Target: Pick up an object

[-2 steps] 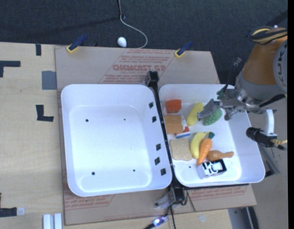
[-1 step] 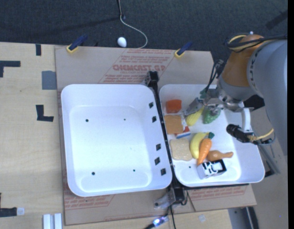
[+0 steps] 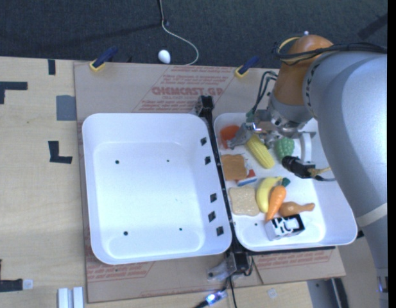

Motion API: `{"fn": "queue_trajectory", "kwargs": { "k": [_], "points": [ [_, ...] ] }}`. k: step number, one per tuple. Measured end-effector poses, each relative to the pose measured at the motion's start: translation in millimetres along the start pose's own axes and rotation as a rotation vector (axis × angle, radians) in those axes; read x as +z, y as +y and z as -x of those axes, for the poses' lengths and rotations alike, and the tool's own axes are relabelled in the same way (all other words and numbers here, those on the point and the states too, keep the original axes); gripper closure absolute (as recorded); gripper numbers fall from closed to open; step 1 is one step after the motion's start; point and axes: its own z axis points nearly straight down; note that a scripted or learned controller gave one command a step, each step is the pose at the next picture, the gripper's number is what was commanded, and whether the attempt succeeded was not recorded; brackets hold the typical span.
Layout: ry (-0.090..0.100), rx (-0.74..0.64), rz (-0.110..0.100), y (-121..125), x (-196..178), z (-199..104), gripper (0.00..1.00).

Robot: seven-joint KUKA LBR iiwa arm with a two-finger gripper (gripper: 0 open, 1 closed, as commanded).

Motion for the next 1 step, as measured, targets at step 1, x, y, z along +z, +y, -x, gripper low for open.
{"fn": "queue_trajectory", "kwargs": {
  "k": [1],
  "points": [
    [0.005,0.008,0.007,-1.1,-7.2,0.1,1.00]
  ]
}}
